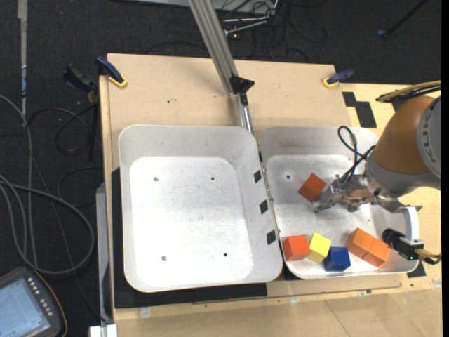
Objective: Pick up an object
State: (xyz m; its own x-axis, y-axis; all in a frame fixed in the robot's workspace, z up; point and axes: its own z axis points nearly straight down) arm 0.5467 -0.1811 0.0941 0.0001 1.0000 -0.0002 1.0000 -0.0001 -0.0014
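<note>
Now | orange block [312, 187] just left of end effector [327, 203] | right bin [280, 146]

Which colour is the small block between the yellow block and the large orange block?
Blue, seen in the camera view.

Light: bright and even over the pale wooden bench [182, 93], coming from above.
Glare: the two shallow white plastic bins [140, 188] shine very white, most of all the one toward 9 o'clock.
Shadows: small and soft; a thin dark one lies under the orange cube [312, 187], and a faint one under the grey metal gripper [327, 202].
Dark parts: the black floor [49, 153] at 9 and 12 o'clock is dim, so the cables there are hard to see.
Sharpness: a bit grainy; small parts look soft.
Edges: lines stay mostly straight.
</note>
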